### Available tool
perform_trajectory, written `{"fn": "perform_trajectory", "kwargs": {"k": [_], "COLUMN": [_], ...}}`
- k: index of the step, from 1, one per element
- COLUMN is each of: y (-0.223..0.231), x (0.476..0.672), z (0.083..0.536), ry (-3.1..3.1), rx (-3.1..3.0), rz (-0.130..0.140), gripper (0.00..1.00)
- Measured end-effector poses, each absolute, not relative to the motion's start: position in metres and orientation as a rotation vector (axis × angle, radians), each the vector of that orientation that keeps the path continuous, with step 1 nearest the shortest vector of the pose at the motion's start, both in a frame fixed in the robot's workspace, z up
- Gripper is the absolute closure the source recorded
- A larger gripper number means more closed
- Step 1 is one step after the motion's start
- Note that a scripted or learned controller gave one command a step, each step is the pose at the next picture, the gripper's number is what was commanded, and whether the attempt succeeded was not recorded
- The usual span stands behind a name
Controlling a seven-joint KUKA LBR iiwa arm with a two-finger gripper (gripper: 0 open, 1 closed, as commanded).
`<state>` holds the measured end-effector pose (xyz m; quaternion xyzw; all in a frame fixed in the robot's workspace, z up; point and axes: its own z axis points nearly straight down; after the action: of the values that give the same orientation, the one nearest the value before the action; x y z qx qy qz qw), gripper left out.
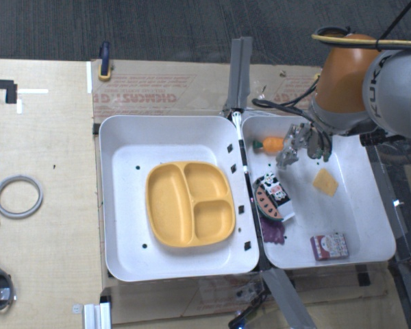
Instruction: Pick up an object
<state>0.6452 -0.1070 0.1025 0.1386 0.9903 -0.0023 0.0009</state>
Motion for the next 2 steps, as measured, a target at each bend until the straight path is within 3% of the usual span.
{"fn": "perform_trajectory", "kwargs": {"k": [1,2], "y": [-0.071,-0.143], "x": [0.572,0.520], "z": [0.263,0.252], "ry": [3.114,3.033], "rx": [0.378,0.812], "rz": [-0.001,-0.001], "gripper": [1.00,1.00]}}
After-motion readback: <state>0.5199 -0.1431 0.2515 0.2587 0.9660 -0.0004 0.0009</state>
